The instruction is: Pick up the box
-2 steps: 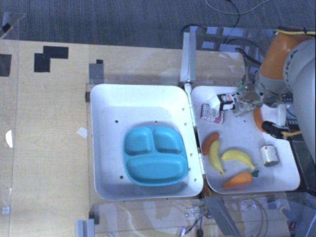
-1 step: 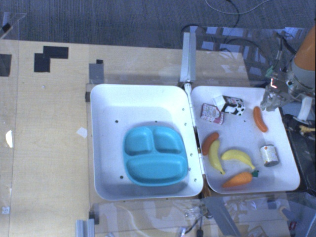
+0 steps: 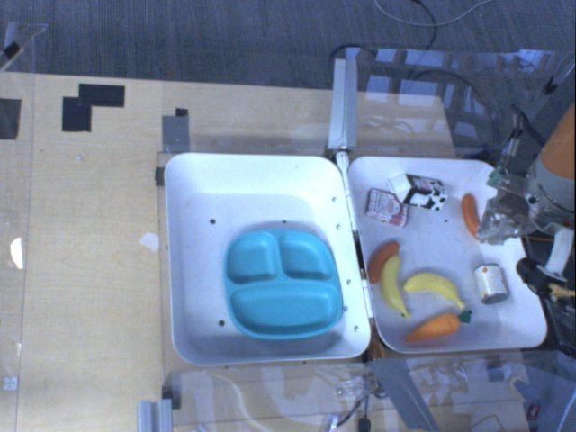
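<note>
Look at the right bin [image 3: 540, 336]: your box [image 3: 386, 206], a small reddish carton, lies flat near the bin's far left part, just beside a black-and-white carton [image 3: 425, 193] that sits to its right. The gripper [image 3: 500, 226] hangs over the right side of that same bin, well apart from the box, with the whole width of the bin floor between them. Nothing sits between its fingers, but whether they are spread or closed you cannot tell from this angle. Just left of the gripper lies an orange sausage [image 3: 470, 214], and below it a small silver can [image 3: 490, 283]. Nearer the front you have two bananas [image 3: 435, 285], a red sausage [image 3: 382, 257] and a carrot [image 3: 434, 327]. The left bin [image 3: 193, 241] holds a blue divided tray [image 3: 283, 283].
</note>
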You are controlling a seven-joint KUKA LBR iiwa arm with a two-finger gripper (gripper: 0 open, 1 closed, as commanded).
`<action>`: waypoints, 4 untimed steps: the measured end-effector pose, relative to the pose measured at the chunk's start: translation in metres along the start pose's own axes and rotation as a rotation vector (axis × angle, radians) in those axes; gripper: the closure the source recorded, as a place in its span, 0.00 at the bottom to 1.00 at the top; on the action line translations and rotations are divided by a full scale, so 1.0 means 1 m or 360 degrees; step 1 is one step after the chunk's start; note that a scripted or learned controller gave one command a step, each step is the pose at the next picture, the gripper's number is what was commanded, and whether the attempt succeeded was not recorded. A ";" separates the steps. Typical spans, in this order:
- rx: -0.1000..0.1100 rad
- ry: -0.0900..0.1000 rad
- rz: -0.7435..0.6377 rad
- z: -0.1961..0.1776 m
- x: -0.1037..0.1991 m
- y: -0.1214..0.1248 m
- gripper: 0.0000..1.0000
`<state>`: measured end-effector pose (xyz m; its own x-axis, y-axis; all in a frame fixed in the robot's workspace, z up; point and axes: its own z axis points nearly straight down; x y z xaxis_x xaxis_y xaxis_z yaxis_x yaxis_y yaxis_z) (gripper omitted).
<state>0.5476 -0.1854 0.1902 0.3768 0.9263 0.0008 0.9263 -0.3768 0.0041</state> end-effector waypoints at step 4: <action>-0.0010 -0.0005 -0.1684 -0.006 -0.041 -0.046 1.00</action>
<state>0.4896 -0.2061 0.1963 -0.6224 0.7826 -0.0089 0.7826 0.6225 0.0063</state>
